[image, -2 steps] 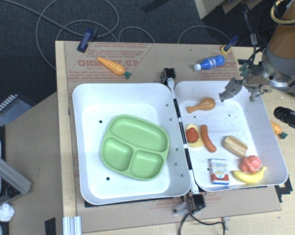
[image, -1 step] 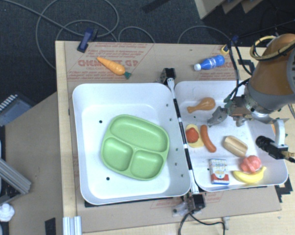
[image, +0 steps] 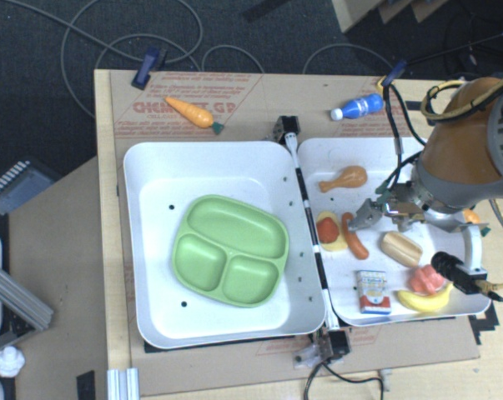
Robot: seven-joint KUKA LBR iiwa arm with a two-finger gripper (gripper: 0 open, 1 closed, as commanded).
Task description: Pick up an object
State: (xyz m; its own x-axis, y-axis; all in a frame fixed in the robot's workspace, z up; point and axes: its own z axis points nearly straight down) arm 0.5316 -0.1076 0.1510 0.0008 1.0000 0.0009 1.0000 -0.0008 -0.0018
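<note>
The right white bin holds several toy foods: a tan drumstick, a red tomato on a yellow slice, a red sausage, a bread roll, a small carton, a banana and a pink watermelon wedge. My gripper hangs over the middle of this bin, just above the sausage's upper end and below the drumstick. Nothing shows in its grasp. The arm's orange band covers the bin's far right side.
The left white bin holds a green divided plate. On the bench behind the bins lie a toy carrot, a blue-and-white bottle and a blue clip. Cables run down the arm.
</note>
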